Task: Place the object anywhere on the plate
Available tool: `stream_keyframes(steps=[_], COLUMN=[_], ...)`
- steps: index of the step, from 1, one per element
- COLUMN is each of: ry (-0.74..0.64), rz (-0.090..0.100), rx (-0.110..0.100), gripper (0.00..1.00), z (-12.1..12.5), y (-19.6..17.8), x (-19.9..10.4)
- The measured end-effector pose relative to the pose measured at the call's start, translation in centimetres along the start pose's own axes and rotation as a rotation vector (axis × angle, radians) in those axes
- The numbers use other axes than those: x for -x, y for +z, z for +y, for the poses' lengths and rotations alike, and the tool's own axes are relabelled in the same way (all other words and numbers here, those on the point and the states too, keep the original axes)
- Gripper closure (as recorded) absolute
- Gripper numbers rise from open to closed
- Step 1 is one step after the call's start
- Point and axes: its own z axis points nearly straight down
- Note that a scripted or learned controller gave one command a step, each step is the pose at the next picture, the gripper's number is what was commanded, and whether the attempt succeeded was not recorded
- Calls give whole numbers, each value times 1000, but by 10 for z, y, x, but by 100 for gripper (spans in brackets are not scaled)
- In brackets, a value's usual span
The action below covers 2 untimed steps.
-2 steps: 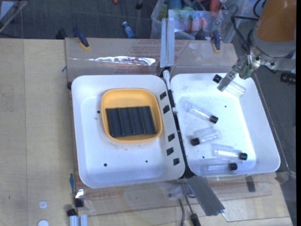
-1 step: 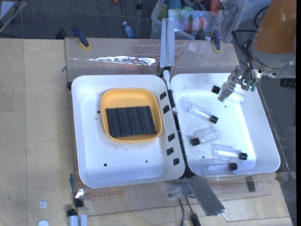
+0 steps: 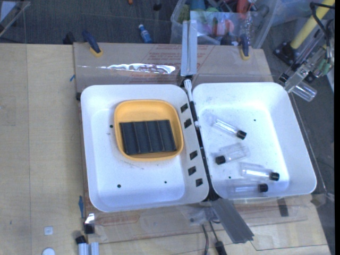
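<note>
Gripper (image 3: 304,87): above the right bin's (image 3: 289,108) far right rim, gripping a clear tube.
Plate (image 3: 149,109): yellow, in the left bin (image 3: 101,158), well left of the jaws, a ribbed dark insert (image 3: 147,137) on it.
Tubes (image 3: 229,127): four loose, below-left of the jaws.
Writing: none readable.

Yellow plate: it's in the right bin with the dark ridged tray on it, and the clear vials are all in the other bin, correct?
Not quite. The yellow plate sits in the left bin, not the right, as the camera view shows. The rest holds: the dark ridged tray lies on it, and the clear vials lie in the other bin, the right bin.
</note>
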Motion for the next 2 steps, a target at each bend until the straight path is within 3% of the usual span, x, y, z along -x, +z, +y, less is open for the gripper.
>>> stream_keyframes(steps=[1,2], ry=[-223,-535], rz=[0,4], rx=[1,1], gripper=[100,100], z=[-9,-27], y=[-125,-144], x=[12,-5])
